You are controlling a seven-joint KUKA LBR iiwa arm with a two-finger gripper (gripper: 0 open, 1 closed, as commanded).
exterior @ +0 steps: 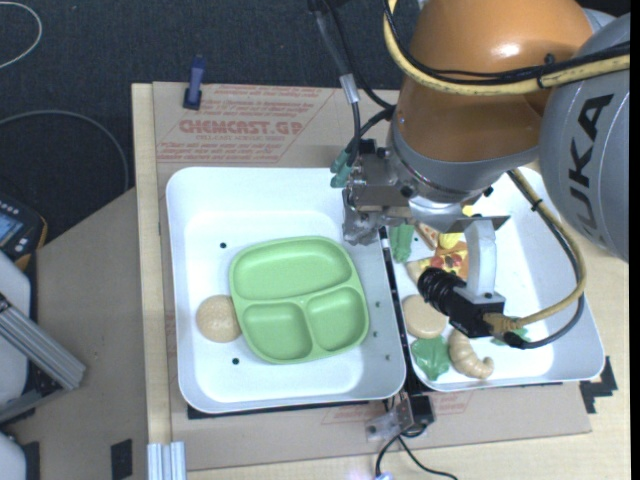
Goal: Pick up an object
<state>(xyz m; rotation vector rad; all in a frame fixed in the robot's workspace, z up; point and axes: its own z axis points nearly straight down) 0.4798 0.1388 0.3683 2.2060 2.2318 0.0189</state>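
Bench [250, 128] bears left bin [190, 268], right bin [560, 348].

A single fixed camera looks down at a slant on the two shallow white plastic bins [185, 268], which sit side by side mid-frame. The bulky grey-and-orange arm [490, 68] enters from 2 o'clock, close beneath the lens.

Dark carpeted floor [110, 28], tan wooden bench [145, 268] (printed cardboard sheet [245, 123] on top), loose cable [20, 28]
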